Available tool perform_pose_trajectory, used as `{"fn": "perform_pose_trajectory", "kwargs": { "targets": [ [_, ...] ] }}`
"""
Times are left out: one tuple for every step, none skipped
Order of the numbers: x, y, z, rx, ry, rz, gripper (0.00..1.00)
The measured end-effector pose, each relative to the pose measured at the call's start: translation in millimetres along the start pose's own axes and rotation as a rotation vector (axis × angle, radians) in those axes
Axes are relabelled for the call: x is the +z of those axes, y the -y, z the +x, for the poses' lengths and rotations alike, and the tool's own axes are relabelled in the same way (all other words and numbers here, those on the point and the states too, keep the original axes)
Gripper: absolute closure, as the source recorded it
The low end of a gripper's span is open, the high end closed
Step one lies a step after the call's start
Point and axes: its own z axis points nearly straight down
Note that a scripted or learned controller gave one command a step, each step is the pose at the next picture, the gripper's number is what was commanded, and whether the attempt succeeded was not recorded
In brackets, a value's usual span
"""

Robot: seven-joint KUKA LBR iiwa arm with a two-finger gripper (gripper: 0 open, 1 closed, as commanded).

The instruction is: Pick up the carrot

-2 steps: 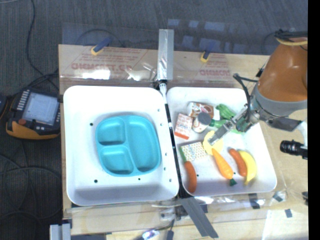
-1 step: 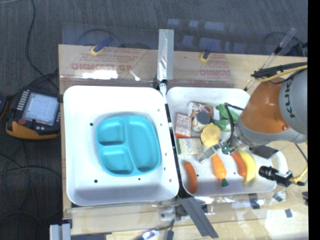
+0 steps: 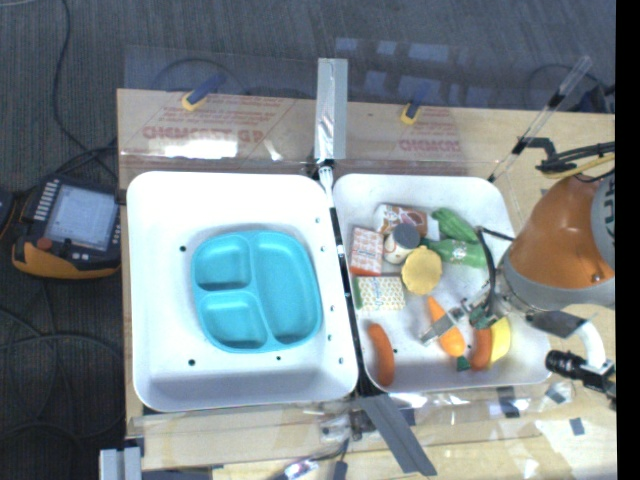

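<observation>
Carrot (image 3: pixel 447 330) lies at the lower right of the right bin (image 3: pixel 420 190), beside a banana (image 3: pixel 498 338). The gripper (image 3: pixel 468 318) hangs over it; I cannot tell its opening. It looks light, stiff, smooth; grip across the thick middle.

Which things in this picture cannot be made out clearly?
- Gripper, camera view: small and crowded against the carrot; whether it grips anything is unclear.
- Packages in the right bin: print too small to read.
- Green item: partly covered by the arm.
</observation>
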Motion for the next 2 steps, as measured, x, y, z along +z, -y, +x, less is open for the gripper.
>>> {"fn": "perform_pose_trajectory", "kwargs": {
  "targets": [
    [-10.0, -2.3, 0.9, -0.001, -0.002, -0.003, 1.00],
    [-144.3, -44.9, -14.1, 0.115, -0.008, 0.012, 1.00]
  ]
}}
